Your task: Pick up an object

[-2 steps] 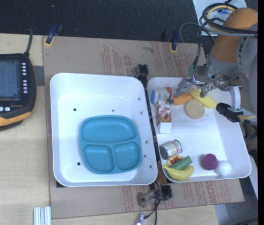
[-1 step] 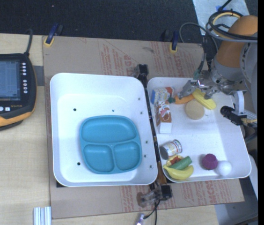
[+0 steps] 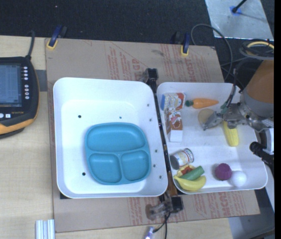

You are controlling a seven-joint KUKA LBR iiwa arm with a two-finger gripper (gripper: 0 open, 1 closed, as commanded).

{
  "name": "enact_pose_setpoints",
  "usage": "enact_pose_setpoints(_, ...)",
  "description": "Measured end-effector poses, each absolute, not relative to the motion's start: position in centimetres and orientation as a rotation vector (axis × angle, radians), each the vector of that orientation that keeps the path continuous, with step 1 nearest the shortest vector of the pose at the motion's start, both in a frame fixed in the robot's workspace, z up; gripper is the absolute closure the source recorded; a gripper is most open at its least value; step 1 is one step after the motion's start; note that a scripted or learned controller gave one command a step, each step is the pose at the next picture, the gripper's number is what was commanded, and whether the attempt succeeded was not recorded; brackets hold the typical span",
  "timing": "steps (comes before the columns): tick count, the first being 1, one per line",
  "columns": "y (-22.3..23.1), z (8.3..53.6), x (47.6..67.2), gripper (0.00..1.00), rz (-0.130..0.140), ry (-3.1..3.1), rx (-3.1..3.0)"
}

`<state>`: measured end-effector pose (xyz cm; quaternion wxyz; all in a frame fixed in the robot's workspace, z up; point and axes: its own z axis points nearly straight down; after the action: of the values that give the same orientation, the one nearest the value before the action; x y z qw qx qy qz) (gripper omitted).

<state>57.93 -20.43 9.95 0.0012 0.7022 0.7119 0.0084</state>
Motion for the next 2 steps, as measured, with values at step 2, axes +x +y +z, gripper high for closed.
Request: enact_pose_setpoints(2, -19.1, 9.3, 65.8, 0.00, 0.013, 2.245, 2.223)
